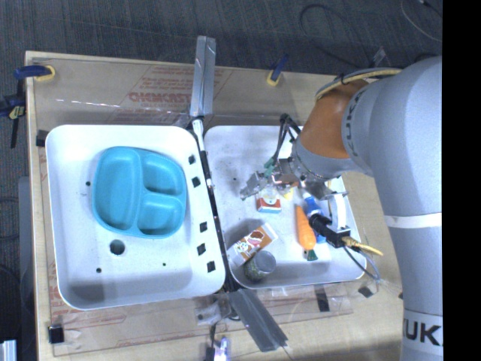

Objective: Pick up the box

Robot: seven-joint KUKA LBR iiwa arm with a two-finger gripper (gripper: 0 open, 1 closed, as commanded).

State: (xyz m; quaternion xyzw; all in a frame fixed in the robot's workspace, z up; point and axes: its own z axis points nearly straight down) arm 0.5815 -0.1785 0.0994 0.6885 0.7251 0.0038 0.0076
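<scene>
A small white and red box (pixel 268 204) lies in the middle of the right bin (pixel 225 145). A second box, a brown and white carton (pixel 253 241), lies tilted near that bin's front left. My gripper (pixel 259 183) hangs low in the right bin, just behind and slightly left of the small white and red box, close to it. I see nothing held in it. The grey arm with its orange band (pixel 327 130) reaches in from the right.
An orange carrot-shaped toy (pixel 304 229) and a blue item (pixel 311 202) lie right of the small box. A grey cup (pixel 262 265) stands by the front wall beside the carton. The left bin (pixel 64 201) holds a blue divided tray (pixel 140 190).
</scene>
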